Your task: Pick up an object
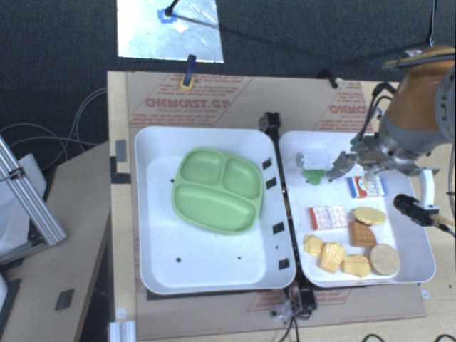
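Camera view has the gripper (350, 164) low over the right bin (427, 262), its fingers (338, 168) spread with nothing between them. Just beyond the fingertips lies a small green-and-white object (311, 167), the likeliest target; behind them sits a red-and-blue packet (363, 187), with biscuits (333, 256) nearer the front rim. Judging by this, no pick has been made: closing and lifting remain.

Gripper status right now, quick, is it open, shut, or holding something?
Gripper: over the right bin, above a small green item; whether it is open or shut cannot be told.
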Robot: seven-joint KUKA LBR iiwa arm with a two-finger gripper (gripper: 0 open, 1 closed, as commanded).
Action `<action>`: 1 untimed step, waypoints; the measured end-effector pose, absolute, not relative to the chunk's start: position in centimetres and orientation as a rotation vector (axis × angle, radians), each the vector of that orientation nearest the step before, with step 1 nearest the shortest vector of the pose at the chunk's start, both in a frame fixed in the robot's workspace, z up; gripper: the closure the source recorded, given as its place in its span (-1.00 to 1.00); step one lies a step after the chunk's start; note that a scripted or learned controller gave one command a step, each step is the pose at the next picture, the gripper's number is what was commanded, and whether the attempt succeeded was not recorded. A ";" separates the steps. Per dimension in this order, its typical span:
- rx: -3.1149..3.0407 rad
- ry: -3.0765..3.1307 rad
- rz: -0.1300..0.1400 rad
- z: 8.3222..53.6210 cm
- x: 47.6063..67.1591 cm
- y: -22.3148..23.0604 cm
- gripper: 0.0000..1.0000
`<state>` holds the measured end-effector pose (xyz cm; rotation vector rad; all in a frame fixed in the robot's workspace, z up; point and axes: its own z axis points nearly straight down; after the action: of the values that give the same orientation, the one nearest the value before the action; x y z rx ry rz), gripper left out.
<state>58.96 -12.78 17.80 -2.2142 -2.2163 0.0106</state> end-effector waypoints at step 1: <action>-2.219 -2.225 -0.001 18.4 59.3 -12.8 -1.00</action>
<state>59.26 -12.79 18.45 -2.2186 -2.2255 -0.0007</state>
